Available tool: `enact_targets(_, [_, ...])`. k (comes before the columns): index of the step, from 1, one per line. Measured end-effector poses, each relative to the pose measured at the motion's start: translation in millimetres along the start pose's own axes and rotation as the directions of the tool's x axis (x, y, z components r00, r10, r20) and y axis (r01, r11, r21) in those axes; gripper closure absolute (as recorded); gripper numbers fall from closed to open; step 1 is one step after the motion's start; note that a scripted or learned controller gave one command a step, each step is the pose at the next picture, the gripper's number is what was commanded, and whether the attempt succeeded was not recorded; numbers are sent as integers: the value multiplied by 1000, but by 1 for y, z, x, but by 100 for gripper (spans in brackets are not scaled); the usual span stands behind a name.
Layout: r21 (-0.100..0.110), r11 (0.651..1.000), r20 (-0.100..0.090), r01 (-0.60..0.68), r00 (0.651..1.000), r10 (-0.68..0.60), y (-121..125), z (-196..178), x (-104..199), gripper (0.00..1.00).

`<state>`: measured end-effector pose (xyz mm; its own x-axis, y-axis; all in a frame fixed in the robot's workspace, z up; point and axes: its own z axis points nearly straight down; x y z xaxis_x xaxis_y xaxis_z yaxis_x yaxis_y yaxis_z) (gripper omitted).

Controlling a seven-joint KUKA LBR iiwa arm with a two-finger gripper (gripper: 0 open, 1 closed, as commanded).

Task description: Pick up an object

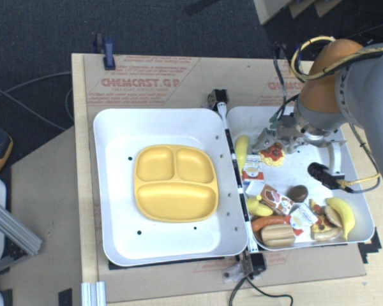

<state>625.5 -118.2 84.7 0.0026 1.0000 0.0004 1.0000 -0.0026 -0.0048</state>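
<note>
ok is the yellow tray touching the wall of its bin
Apart. In the camera view the tray lies mid-floor in the left bin, with bare white floor showing all round it, between its edges and the bin's walls.

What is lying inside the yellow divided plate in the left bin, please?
The yellow plate shows three bare compartments, two small at the back and one wide in front, with nothing in them. It sits in the left bin; the bin floor under the plate is covered from view.
</note>
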Motion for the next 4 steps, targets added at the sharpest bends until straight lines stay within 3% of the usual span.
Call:
enact_targets(1, [-12, 1000, 3, 2, 1000, -2, 4, -14, 0, 100])
enact_targets(2, [-4, 1000, 0, -1, 1000, 1, -62, -19, -4, 100])
enact_targets(3, [-5, 1000, 1, 2, 1000, -2, -60, -17, -3, 0])
enact_targets(4, [-18, 1000, 4, -2, 1000, 2, -99, -3, 19, 0])
